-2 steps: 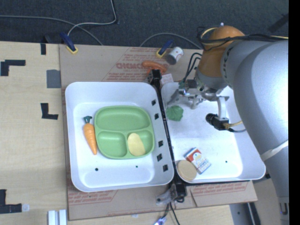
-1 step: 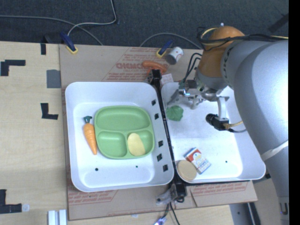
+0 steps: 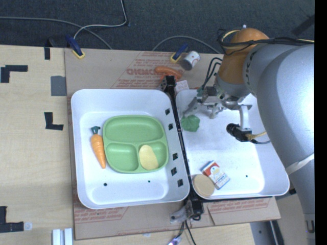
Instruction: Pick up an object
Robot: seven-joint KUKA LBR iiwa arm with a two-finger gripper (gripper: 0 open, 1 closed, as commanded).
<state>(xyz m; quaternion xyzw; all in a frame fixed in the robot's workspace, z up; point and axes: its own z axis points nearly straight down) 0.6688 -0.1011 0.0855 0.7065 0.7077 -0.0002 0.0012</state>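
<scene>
While the hand (image 3: pixel 196 105) hovers by the small green leafy toy (image 3: pixel 190 123), grip unreadable, approach is under way; next, descend squarely.

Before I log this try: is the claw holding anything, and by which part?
Nothing held. The claw hangs just above the green object in the right bin, with nothing between its fingers.

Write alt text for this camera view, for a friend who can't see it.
A grey robot arm reaches from the right into the right bin, its gripper just above a green object. A small box and a tan disc lie at that bin's front. The left bin holds a green tray with a yellow piece, a carrot beside it.
</scene>
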